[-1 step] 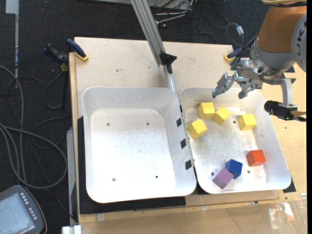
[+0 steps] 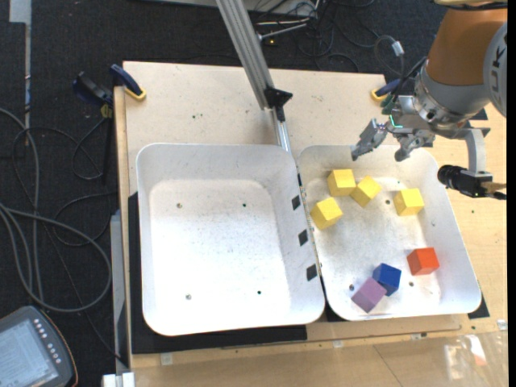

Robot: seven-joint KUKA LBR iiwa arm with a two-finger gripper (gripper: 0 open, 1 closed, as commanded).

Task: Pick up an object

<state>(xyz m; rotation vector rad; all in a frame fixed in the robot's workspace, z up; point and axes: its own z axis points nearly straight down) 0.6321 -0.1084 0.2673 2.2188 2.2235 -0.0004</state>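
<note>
Tool [image 2: 385,146] hangs at the 12 o'clock rim of the right bin [image 2: 459,252], fingers spread apart, nothing between them. Grey arm [image 2: 468,47] comes in from 2 o'clock. No grasp yet; pick is all still to do. Nearest targets sit just toward 6 o'clock of the tool: yellow cube [image 2: 341,181] touching second yellow cube [image 2: 367,190], third [image 2: 327,211] at 7, fourth [image 2: 409,201] at 5. Further down: red cube [image 2: 422,260], blue cube [image 2: 388,277] against purple cube [image 2: 369,294]. Left bin [image 2: 161,297] at 9 o'clock on the desk [image 2: 201,103].
</note>
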